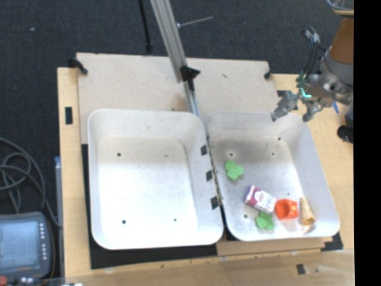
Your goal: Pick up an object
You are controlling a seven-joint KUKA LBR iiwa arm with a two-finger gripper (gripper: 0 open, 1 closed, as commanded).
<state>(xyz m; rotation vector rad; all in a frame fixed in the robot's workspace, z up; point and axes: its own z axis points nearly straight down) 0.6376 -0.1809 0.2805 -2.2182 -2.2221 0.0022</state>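
- Gripper (296,110) hangs at the far right corner of the right bin (315,154), above the rim. Two fingers show spread apart with nothing between them: released, no load.
- Objects all lie in the right bin, near its front: green piece (234,171) toward the middle by the divider; carton (261,199), pink and white, lying flat; a second green piece (265,221) just below the carton; red cup (286,209) just beside the carton's right end; cone (306,211), tan, against the right wall.
- Carton, red cup and lower green piece sit tightly grouped, possibly touching; the view is too coarse to be sure.
- Left bin (101,130) holds no objects.
- Progress: early. No target approached, no grasp made. Left to do: travel forward over the cluster, descend, close, lift.
- Judgement: the lone green piece near the middle looks the easiest pick, being well apart from the rest.
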